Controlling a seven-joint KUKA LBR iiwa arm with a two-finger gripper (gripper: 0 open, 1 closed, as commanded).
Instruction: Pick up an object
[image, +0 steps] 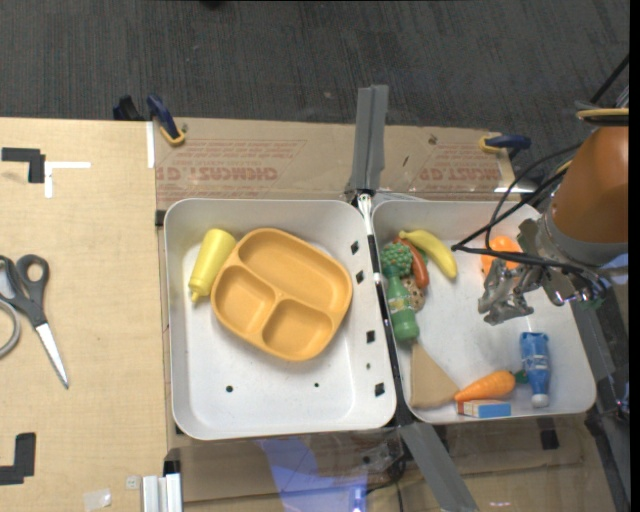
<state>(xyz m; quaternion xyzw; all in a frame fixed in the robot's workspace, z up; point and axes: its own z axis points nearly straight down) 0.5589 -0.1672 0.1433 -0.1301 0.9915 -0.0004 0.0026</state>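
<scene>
Camera view, looking down from above the bench: arm (598, 185) comes in from the right and the gripper (503, 298) hangs over the right bin (470, 350), above a bare patch of floor. Can't tell whether the jaws are apart or together; the metal tips blur into cables at this angle. Nothing visibly between them, so I'd call it no grasp yet.

Candidates relative to the jaws:
- blue bottle (535, 365) just below and to the right, lying lengthwise; nearest thing, looks like the likeliest target.
- carrot (487, 385) below, resting beside a small blue-and-white box (486, 408) against the front wall.
- tan wedge (432, 378) below-left, flat in the corner, poor shape for a pinch.
- banana (434, 250) up-left, well apart.
- green bottle (402, 310) to the left, tucked along the divider with a green broccoli-like piece (396, 259); crowded, hard to get fingers around.
- something orange (505, 245) just above, partly hidden by the wrist.

Left bin (190, 390) holds the orange divided plate (277, 293) and a yellow bottle (207, 262) touching its rim, far left of the jaws, likely out of play this try.

Scissors (38, 312) lie on the bench outside the bins.

My read: approach phase, gripper needs a short shift toward the blue bottle, then descent.
</scene>
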